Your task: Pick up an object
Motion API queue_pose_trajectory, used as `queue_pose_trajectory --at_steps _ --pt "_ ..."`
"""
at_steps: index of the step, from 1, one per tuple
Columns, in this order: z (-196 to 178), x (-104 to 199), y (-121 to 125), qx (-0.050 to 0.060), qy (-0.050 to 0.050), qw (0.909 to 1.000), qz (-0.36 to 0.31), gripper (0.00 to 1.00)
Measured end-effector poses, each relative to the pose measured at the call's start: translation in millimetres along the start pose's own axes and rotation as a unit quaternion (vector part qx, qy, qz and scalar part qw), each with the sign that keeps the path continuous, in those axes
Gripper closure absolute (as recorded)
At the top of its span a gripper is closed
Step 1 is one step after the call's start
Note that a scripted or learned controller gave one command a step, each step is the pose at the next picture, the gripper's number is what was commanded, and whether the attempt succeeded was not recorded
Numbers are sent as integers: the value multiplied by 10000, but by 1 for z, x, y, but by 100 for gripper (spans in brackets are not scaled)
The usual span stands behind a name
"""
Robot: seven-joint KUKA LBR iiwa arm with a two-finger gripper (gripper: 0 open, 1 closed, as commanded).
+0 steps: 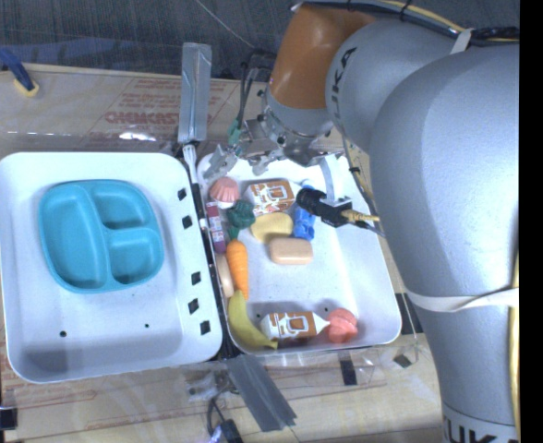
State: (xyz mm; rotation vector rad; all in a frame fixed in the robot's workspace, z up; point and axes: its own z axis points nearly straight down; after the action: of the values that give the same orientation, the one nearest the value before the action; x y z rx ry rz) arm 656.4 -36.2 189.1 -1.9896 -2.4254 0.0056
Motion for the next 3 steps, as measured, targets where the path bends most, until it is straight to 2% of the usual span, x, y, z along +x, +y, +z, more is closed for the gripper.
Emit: queue_pose_trajectory --at_steps 1,2,3 --pt "-70 -13 -2 -25 -14 9945 -1046 0" --pt "4 22 -47 34 11 9955 -944 0" --pt "1 22 -46 8 1 9956 -942 0"
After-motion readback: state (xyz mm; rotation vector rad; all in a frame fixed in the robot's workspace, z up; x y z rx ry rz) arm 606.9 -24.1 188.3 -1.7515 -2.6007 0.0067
